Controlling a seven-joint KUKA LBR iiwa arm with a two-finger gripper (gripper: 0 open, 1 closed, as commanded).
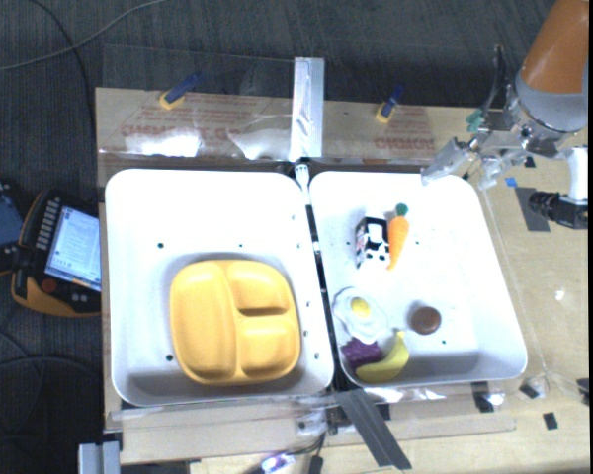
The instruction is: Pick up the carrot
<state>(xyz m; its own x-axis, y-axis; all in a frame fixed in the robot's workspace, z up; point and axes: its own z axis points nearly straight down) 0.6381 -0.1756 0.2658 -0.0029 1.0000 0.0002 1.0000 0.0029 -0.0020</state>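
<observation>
Surface [119,117] carries two white bins side by side. Left bin [138,215] holds a yellow divided plate [235,319]. Right bin [474,265] holds the small stuff. Arm [558,52] comes in from the right, orange band up top, with the claw [465,158] hanging over the right bin's far right corner; can't tell whether it's apart or together at this angle.

Carrot [397,237] lies in the right bin's upper middle, green tip away from the camera, touching or just beside a black-and-white cow toy [374,242] on its left. Near edge: fried egg [361,312], purple piece [356,349], banana [387,360], brown round piece [426,319], all apart from the carrot.

Claw is well off target, nothing gripped. My call: centre over the carrot's mid-body, close across its width, and bias toward the free right side so a finger doesn't land on the cow.
</observation>
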